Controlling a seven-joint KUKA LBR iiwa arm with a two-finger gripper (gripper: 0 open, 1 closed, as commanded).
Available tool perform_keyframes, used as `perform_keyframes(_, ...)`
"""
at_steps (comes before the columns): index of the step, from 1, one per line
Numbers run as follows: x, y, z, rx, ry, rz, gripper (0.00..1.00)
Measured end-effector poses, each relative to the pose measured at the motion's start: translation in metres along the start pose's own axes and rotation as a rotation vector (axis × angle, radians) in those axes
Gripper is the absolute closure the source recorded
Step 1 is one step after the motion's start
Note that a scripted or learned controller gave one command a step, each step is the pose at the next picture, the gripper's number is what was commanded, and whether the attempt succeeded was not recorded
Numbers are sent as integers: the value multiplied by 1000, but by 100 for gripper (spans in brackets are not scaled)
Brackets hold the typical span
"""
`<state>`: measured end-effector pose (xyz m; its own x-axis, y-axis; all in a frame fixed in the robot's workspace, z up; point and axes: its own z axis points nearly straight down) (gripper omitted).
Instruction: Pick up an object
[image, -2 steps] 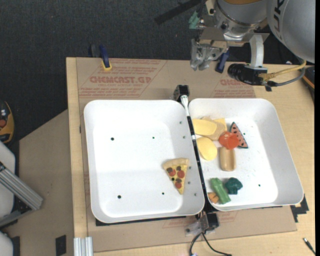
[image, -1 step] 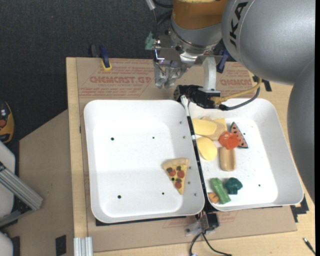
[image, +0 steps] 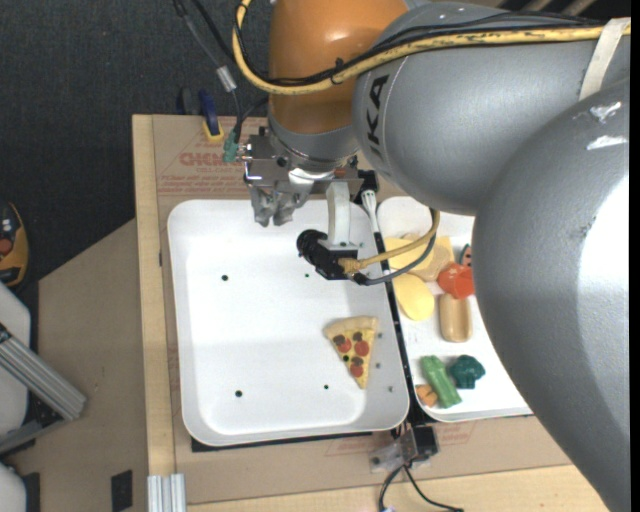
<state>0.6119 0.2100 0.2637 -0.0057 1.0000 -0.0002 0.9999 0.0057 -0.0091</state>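
Note:
My gripper (image: 272, 212) hangs over the far edge of the left bin (image: 200, 300), its fingers close together with nothing seen between them. A toy pizza slice (image: 354, 347) lies flat in the left bin near its right wall, well toward the front from the gripper. In the right bin (image: 495, 405) lie a yellow egg-like piece (image: 413, 297), a red tomato (image: 455, 281), a tan sausage-shaped piece (image: 455, 320), a green stick (image: 438, 381) and a dark green broccoli (image: 466, 371). The arm hides much of the right bin.
The grey arm (image: 500, 150) with its orange band (image: 320, 45) spans the upper right. Black and yellow cabling (image: 330, 255) droops over the left bin's right far part. The brown bench board (image: 160, 400) frames the bins.

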Motion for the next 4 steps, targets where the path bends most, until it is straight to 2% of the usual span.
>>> perform_keyframes(1, 17, -105, 74, 7, -2, 2, 100)
perform_keyframes(2, 14, -12, -35, -26, 4, 6, 100)
perform_keyframes(3, 15, -108, 105, 11, -5, 5, 100)
perform_keyframes(4, 16, -131, 34, -12, 2, 4, 100)
